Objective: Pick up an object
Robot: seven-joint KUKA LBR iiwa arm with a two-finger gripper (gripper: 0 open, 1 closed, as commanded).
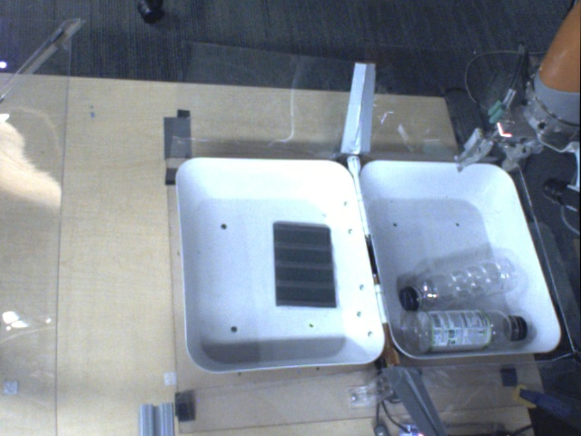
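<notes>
While the gripper (495,145) is hanging over the far rim of the right bin (436,198), too small for me to tell its state, two clear bottles (458,307) are lying together near that bin's front. It should be lining up squarely across one bottle, since clear plastic slips.

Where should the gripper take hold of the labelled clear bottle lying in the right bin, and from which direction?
Grip the labelled bottle across its labelled mid-body, coming straight down from above. It lies on its side, so the round body offers two opposed sides. The near bin wall and the other clear bottle flank it closely, so finger room looks tight.
</notes>
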